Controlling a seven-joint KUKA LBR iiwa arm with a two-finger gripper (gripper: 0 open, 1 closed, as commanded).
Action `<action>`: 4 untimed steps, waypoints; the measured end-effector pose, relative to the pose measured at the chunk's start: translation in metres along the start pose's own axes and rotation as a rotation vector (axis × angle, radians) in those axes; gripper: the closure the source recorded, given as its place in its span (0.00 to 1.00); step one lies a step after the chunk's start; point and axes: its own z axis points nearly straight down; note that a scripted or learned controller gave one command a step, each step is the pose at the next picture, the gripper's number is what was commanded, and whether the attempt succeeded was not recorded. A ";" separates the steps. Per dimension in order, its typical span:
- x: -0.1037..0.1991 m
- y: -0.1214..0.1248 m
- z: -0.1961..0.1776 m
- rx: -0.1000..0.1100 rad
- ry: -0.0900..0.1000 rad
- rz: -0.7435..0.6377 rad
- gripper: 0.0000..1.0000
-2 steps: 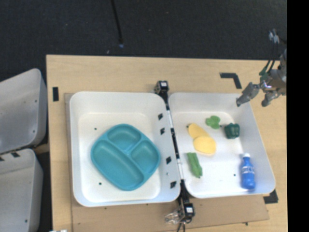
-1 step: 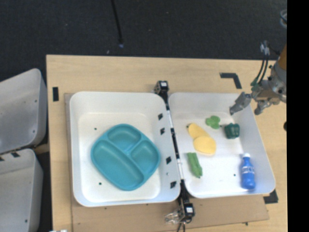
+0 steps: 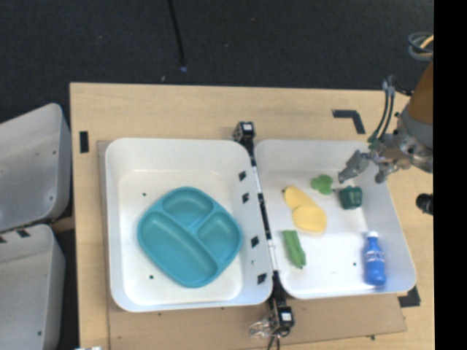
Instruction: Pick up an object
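Nearest, at the bench's (image 3: 95, 115) front edge, a small clamp (image 3: 271, 325) sits at the seam where the two white bins meet. Just behind it the left bin (image 3: 117, 283) holds a teal divided plate (image 3: 190, 235), lying flat with three compartments facing up and filling most of the bin's floor.

In the right bin (image 3: 398, 268), the blue bottle (image 3: 373, 259) lies closest to the front, near the right wall, its white cap pointing away from the front rim. To its left, close to the centre divider, a long green vegetable-shaped piece (image 3: 294, 248) lies lengthwise. Behind that rest two yellow pieces touching each other: a larger rounded one (image 3: 311, 219) and a smaller one (image 3: 295, 196) toward the divider. Farther back a small light-green piece (image 3: 321, 184) sits near a dark-green block (image 3: 351, 197); the two are just beside each other but apart.

Above the dark-green block hangs the gripper (image 3: 366, 166), reaching in from the right on the grey arm (image 3: 412, 133). Its two fingers are spread, one toward the light-green piece, the other over the bin's right side, with nothing between them. Whether the tips touch the bin floor is unclear.

At the rear of the divider sits a second clamp (image 3: 244, 130); beyond the bench lies dark floor.
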 end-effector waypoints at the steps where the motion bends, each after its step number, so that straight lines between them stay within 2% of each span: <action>1: -0.011 0.000 0.045 -0.001 0.000 -0.002 0.00; 2: -0.012 0.000 0.036 -0.002 -0.001 -0.002 1.00; 3: -0.009 0.000 -0.007 -0.001 0.001 -0.005 1.00; 4: -0.011 0.000 0.011 0.000 0.000 -0.003 1.00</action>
